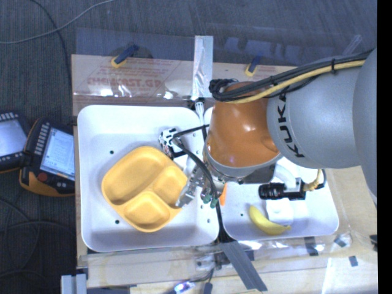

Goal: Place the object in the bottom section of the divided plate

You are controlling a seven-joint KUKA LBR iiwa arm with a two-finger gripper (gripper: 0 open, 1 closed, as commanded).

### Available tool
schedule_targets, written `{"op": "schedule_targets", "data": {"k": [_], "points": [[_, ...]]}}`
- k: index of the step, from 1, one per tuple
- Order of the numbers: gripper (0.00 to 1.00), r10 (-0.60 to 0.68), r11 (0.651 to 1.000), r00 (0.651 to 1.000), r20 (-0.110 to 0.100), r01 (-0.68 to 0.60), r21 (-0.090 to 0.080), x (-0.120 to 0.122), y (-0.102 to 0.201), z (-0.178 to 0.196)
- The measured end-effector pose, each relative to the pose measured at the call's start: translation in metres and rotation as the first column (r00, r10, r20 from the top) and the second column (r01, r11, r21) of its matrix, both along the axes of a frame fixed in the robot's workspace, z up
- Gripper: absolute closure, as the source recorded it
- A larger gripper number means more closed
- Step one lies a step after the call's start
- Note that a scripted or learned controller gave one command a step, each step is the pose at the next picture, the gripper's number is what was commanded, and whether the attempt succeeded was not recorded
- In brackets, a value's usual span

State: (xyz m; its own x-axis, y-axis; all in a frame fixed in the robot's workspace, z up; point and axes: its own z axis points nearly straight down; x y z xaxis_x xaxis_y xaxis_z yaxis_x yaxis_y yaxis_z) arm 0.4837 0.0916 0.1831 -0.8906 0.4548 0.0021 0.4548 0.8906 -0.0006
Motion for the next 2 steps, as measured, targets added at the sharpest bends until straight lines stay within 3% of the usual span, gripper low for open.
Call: {"op": "schedule_targets", "data": {"k": [1,2], "points": [[1.00,0.173,0.985,0.985,0.003,-0.173,0.001,0.000,0.085,0.088],[1.00,0.405,0.914,0.914,0.002,-0.405,0.000,0.049,0.062,0.017]]}}
